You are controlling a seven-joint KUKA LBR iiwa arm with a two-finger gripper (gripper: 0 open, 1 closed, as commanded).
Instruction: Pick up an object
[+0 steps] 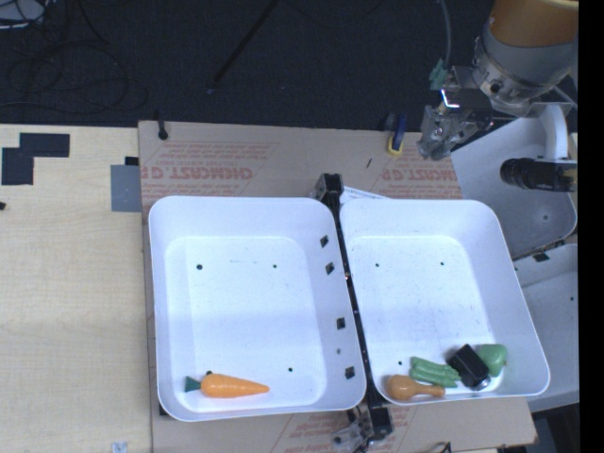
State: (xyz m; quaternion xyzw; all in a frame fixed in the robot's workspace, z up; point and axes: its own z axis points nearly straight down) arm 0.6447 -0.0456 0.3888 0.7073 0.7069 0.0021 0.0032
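The gripper (444, 140) hangs at the upper right of the frame beyond the right bin (514, 281), whether parted or closed I cannot tell, well apart from the carrot (231, 385) at lower left.

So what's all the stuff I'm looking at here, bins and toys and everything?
white bins: two, white, side by side on the bench
toy carrot: one, orange with a green top, near front edge of the left bin
tan pear-shaped toy: one, tan-orange, front right corner area of the right bin
green pods: one cluster, green, beside the tan toy
black block: one, black, lying against the green pieces
green toy: one, light green, just right of the black block
cardboard sheet: one, brown with red print, under the bins
arm: one, grey with orange band, upper right
end effector: one, above the cardboard behind the right bin
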